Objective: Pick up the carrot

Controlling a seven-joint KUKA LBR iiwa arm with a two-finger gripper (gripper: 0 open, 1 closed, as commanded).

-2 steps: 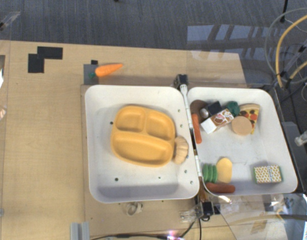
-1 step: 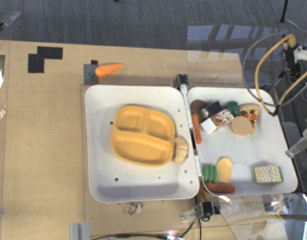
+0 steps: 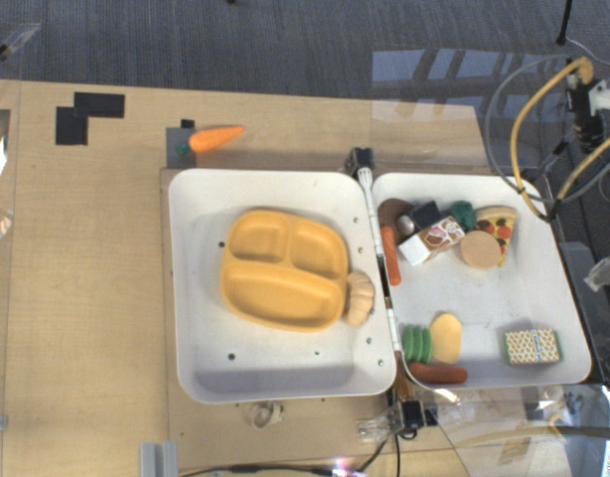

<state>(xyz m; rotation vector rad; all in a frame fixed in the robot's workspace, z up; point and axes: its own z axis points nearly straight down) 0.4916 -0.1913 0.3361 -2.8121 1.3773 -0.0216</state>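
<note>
Lying on the counter (image 3: 86, 296) just behind the left bin (image 3: 191, 366), outside both bins, the carrot (image 3: 216, 138) points its tip to the right, with a small dark block at its green end. Judging by this, the approach step is in hand. The state of the end effector cannot be told. Next the arm must reach across both bins (from the right) and descend over the carrot's middle.

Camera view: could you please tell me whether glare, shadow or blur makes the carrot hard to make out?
In the camera view the carrot lies sharp and evenly lit on the bench just beyond the left bin, casting little shadow; the glare sits elsewhere, as pale reflections on the clear panel at upper right; the yellow tray shows soft shading only.
</note>
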